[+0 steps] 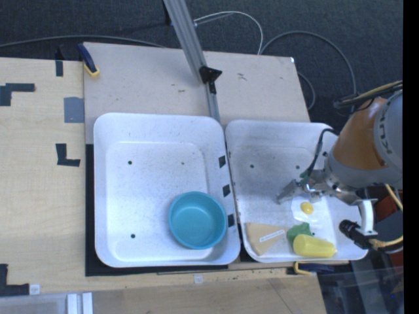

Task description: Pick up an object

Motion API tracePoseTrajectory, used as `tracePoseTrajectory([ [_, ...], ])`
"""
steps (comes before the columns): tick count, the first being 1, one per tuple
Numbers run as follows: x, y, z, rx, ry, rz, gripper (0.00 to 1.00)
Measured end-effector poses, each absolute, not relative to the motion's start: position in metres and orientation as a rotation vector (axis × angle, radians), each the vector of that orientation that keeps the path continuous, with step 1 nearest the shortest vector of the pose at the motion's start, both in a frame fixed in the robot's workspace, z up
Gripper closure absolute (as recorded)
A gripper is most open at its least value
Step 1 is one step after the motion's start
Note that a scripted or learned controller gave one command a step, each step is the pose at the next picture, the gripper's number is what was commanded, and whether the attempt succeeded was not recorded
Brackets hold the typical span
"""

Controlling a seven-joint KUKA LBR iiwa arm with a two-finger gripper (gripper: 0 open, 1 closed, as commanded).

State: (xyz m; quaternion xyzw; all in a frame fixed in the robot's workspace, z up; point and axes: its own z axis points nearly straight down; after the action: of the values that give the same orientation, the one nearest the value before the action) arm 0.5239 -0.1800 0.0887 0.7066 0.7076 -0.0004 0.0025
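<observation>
My gripper [298, 193] hangs low in the right bin [262, 142], near its right side, below the orange wrist band [357, 139]. Just under and to the right of it lies a small yellow and white piece [306, 209]; whether the gripper touches it I cannot tell. Along the bin's front edge lie a tan wedge [264, 236], a green piece [300, 230] and a yellow oblong object [314, 246], the last two touching each other. A blue bowl [196, 219] stands upright in the front right corner of the left bin [131, 142].
A slanted metal pole [190, 34] comes down to the back edge between the bins. Cables [281, 38] run over the dark floor behind the bench. Black tape marks [62, 154] and a blue and yellow clamp [88, 61] sit on the bench at the left.
</observation>
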Motion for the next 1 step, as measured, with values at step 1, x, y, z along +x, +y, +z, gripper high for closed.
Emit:
tracePoseTrajectory([
  [1,0.5244,-0.1793,0.1017,2.217,2.222,0.002,1.0],
])
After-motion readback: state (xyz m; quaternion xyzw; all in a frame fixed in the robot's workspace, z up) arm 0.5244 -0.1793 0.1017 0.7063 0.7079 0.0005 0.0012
